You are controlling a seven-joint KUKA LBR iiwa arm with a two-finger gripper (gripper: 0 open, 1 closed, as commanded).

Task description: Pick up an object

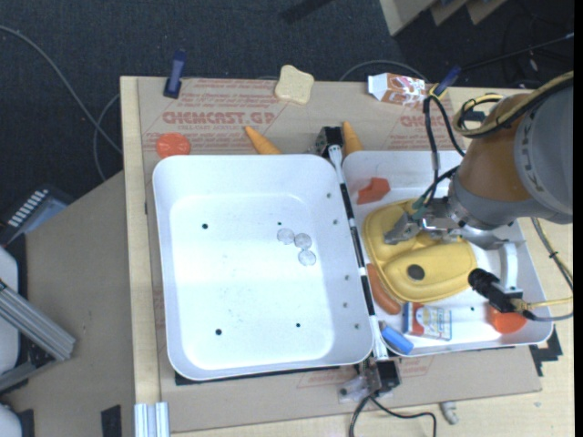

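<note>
My gripper [407,228] reaches into the right bin [401,164] from the right, its metal fingers low over a large yellow toy [421,260] that lies across the bin's middle. The fingertips rest at the toy's upper left part. An orange piece [373,189] lies just above the toy near the bin's left wall. A card with blue and red print [428,320] sits under the toy's lower edge, and a blue piece [395,340] lies at the bin's front left corner. A red-orange object [506,320] sits at the front right.
The left bin [182,208] holds a few small clear discs [298,244]. Behind the bins lie a tan sponge piece [293,84], an orange carrot shape [261,141], an orange disc [172,144], a blue clip [174,73] and a printed wrapper [397,87]. Cables run over the right bin's far side.
</note>
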